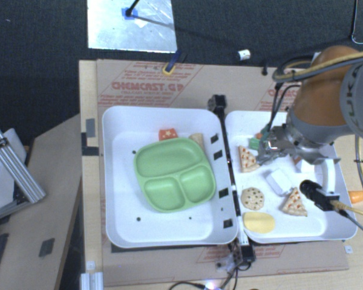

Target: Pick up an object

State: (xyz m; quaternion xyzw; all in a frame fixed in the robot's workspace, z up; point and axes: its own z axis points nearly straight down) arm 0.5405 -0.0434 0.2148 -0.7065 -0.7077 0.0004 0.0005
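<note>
The right bin [336, 225] holds a pizza slice [248, 159] at its left, a cookie [252, 198], a yellow disc [259, 222], a second pizza slice [295, 203], a white block [278, 180] and a small green piece [254, 142]. My gripper [267, 151] hangs low over the upper left of this bin, just right of the first pizza slice and below the green piece. The wrist's bulk hides what lies under it.
The left bin [118, 162] bears a green divided plate [174, 174], with an orange piece [167, 134] and a beige piece [196, 139] behind it. A black divider [225, 162] runs between the bins. A black cabled part [314, 195] juts over the right bin.
</note>
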